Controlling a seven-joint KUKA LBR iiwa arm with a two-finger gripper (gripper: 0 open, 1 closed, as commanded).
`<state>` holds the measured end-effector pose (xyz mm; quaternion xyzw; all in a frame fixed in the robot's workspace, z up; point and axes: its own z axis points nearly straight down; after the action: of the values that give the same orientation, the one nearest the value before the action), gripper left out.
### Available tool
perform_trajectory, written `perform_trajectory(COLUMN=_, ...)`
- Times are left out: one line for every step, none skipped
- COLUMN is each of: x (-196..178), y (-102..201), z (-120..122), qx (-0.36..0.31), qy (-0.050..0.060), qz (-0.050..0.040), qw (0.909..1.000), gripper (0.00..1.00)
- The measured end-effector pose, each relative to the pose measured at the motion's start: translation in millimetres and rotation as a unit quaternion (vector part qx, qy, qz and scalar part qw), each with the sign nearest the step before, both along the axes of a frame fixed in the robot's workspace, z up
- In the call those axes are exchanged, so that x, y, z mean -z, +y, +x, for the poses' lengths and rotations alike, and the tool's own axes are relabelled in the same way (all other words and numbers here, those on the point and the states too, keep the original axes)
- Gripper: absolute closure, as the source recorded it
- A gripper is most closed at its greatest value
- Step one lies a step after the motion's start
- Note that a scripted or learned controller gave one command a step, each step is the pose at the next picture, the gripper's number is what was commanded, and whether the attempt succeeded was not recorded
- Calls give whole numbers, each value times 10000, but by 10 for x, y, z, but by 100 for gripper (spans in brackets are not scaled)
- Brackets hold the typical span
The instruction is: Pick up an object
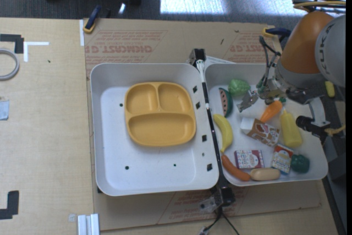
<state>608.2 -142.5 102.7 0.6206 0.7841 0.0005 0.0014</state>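
Camera view: looking down on both bins.
Landmark: the right bin [322,158] is holding the toy food.
Gripper [250,100]: hanging over that bin's upper middle, fingers slightly apart, gripping nothing.
Carrot [270,111]: lying just right of the fingertips.
Banana [224,130]: lying along the bin's left wall.
Yellow plate [160,114]: sitting in the left bin [104,168].
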Motion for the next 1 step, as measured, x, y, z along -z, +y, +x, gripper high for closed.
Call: perform_trajectory(x=83, y=-322, z=-292, qx=-446, qy=-14, qz=0, qw=9990, gripper=0)
